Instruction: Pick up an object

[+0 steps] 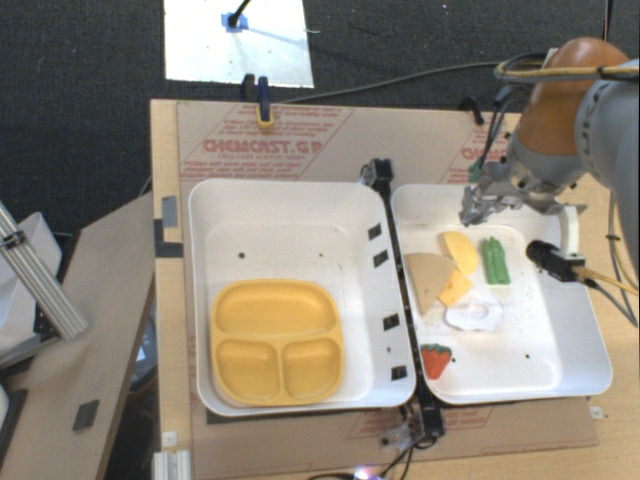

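My gripper (478, 208) hangs over the far left part of the right bin (580, 368), just above and behind the objects. Below it lies a yellow curved piece (461, 250), with a green block (495, 261) to its right. A tan wedge (426, 275) and a small yellow chunk (456, 289) lie to the left and front of these. A white ring-shaped item (473, 316) rests nearer the front, and a red strawberry (436, 360) sits by the bin's front left corner. Nothing is seen in the gripper.
The left bin (300, 208) holds a yellow divided tray (278, 341) at its front. A black divider with clips (392, 268) runs between the bins. A black cable fitting (550, 258) reaches over the right bin's far right side. The grey arm (590, 108) enters from the upper right.
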`<state>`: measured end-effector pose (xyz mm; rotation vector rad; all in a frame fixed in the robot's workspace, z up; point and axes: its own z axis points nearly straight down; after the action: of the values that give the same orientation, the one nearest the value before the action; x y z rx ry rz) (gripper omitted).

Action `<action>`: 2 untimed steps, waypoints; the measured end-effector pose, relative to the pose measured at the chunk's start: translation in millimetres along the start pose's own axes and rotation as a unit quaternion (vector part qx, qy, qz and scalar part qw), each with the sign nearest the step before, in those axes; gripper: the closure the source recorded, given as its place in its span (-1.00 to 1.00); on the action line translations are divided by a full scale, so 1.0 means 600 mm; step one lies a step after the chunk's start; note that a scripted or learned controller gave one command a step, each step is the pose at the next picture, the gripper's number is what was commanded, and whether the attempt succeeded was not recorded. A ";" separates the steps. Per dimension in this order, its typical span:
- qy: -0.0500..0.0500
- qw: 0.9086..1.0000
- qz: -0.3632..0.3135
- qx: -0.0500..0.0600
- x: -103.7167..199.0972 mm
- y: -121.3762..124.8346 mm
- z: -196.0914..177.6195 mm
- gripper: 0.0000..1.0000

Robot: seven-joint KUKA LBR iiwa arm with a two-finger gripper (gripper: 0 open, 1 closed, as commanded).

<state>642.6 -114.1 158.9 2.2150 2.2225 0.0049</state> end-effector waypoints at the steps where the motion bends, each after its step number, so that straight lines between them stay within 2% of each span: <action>1: 0.000 1.000 0.002 0.000 -0.014 -0.007 -0.090 1.00; 2: 0.000 1.000 0.000 0.000 -0.014 -0.005 -0.157 1.00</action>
<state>639.1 -122.5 253.0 2.2148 2.2236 0.0038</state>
